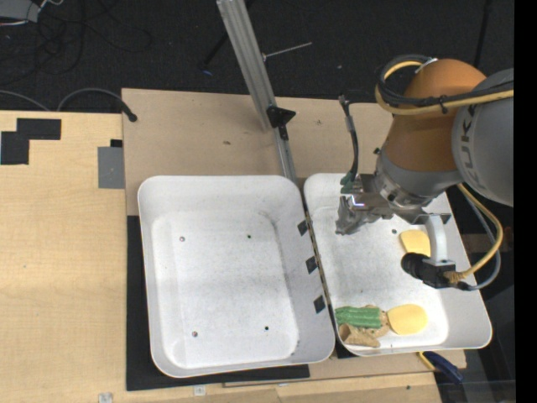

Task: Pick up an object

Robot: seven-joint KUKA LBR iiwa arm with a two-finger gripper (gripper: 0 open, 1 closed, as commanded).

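Two white bins sit side by side on a pale wooden bench, dark floor and loose cables behind.

Beside the left bin (222,275), the right bin (369,275) holds a green toy (359,316), a tan piece (362,335) and a yellow disc (408,318) at its near edge, with another yellow piece (414,242) nearer the arm (432,133). Over the right bin's far half hangs the gripper (346,225); whether its fingers are wide or narrow I cannot tell. A metal rail (250,61) slants up behind.

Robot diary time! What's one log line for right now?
tool: over right bin | holding: nothing seen | green toy, yellow piece: bin's near edge
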